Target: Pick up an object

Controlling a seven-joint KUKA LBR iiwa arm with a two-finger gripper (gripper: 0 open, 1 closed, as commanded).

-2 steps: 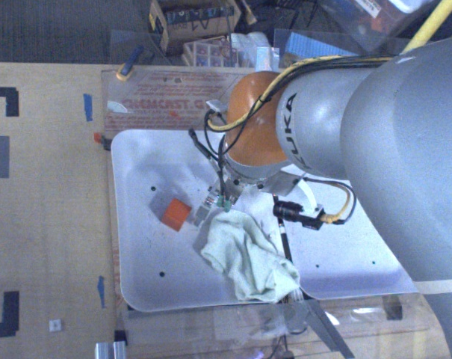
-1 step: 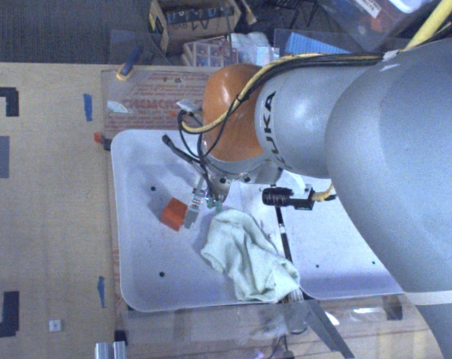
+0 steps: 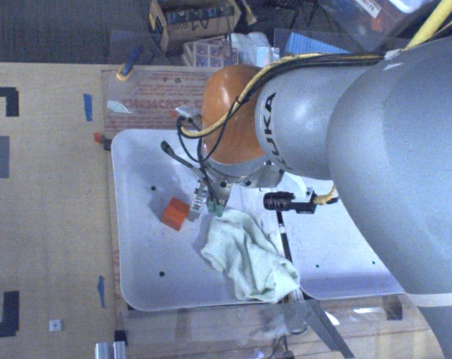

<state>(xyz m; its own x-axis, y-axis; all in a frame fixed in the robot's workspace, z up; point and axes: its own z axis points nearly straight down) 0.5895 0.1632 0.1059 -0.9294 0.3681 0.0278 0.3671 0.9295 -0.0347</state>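
An orange block lies in the left part of the white bin. A crumpled pale cloth lies to its right, towards the bin's front edge. A black-handled tool rests beside the cloth, partly under the arm. My gripper hangs low over the bin, its tip just right of the orange block and at the cloth's upper left edge. The big grey arm with its orange band covers the wrist and much of the bin's right side.
The wooden bench stretches to the left with black marks and bits of blue tape. Cardboard boxes and clutter stand behind the bin. A second bin's edge shows at the bottom right.
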